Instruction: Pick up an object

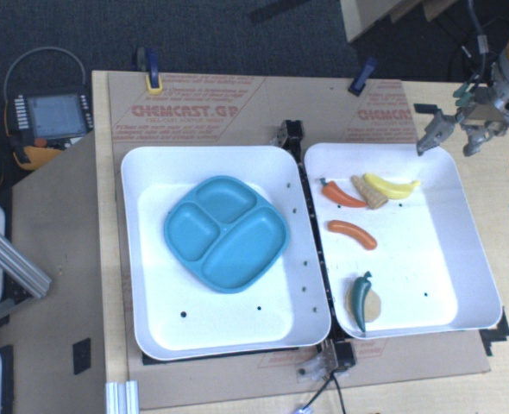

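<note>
The right bin (461, 231) holds several toy foods: a yellow banana (391, 185), a tan piece (372, 191) beside it, an orange-red carrot (343, 196), an orange sausage (351, 234), and a dark green pepper (359, 294) lying against a tan round piece (373, 307). My gripper (452, 136) hovers above the far right corner of that bin, fingers spread open with nothing between them, well apart from the foods.
The left bin (151, 309) carries a blue divided plate (227, 232). Black clamps sit between the bins at the far and near edges. Cardboard lines the bench under both bins. A pendant with a screen (54, 115) lies at the far left.
</note>
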`<state>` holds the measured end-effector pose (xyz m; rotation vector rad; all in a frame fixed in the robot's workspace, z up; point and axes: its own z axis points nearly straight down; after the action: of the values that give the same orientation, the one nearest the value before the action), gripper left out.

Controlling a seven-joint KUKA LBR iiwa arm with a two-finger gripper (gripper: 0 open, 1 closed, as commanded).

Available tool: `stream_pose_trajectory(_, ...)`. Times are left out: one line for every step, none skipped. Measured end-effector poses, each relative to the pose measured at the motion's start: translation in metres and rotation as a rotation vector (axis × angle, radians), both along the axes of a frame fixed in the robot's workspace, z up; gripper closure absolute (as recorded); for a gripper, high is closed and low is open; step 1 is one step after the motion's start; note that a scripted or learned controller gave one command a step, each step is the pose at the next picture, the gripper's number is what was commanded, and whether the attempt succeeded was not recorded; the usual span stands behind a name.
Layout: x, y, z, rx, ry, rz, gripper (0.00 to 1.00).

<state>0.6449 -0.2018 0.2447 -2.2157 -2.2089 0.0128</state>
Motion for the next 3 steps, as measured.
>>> stream_pose_trajectory(0.003,0.001,0.009,-0.003,-0.014,0.003,0.0)
stream_pose_trajectory(0.006,-0.007,-0.039,-0.002,-0.009,0.002,0.0)
stream_pose_trajectory(0.004,-0.01,-0.083,-0.002,-0.01,0.003,0.0)
